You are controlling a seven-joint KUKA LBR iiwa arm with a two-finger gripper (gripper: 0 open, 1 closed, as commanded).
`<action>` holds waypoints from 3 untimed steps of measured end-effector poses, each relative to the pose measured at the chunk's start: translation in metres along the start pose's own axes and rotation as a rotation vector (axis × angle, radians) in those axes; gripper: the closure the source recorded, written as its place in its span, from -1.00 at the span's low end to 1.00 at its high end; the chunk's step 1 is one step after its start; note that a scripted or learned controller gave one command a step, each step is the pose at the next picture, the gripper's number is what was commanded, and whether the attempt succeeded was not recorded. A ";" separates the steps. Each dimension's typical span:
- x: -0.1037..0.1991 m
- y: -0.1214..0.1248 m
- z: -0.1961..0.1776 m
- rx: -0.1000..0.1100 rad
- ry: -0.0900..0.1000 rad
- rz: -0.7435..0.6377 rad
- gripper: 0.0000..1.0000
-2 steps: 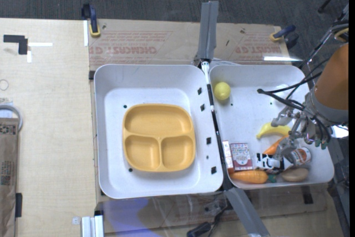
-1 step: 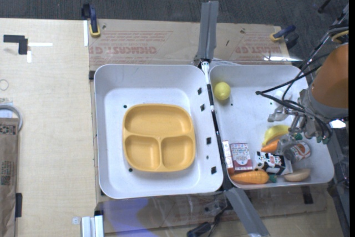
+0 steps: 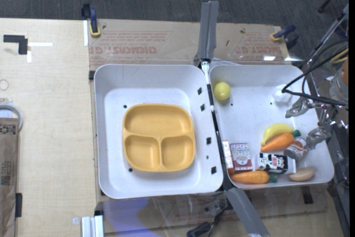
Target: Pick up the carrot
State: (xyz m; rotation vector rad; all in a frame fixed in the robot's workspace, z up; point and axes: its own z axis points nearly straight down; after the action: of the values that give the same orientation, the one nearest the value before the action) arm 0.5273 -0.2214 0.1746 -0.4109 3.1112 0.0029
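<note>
Mirrored "CHEMCRAFT"-like print crosses the top cardboard (image 3: 188, 41); carrot (image 3: 279, 142) lies lower right; gripper (image 3: 313, 119) jaws' spread: can't tell.

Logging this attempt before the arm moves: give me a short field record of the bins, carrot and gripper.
left bin: holds a yellow divided plate
right bin: carrot, banana, lemon, small cartons, other toy food
carrot: lying in the bin beside the banana, not gripped
gripper: at the right bin's right edge, near the carrot
</note>
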 end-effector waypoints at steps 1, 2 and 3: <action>0.023 0.020 -0.099 0.000 0.000 -0.206 -1.00; 0.030 0.008 -0.050 -0.001 0.003 -0.023 -1.00; -0.038 0.065 0.066 0.000 0.003 0.089 -1.00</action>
State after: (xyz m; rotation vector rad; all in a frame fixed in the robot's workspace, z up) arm 0.5472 -0.1482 0.1085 -0.2718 3.1291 0.0032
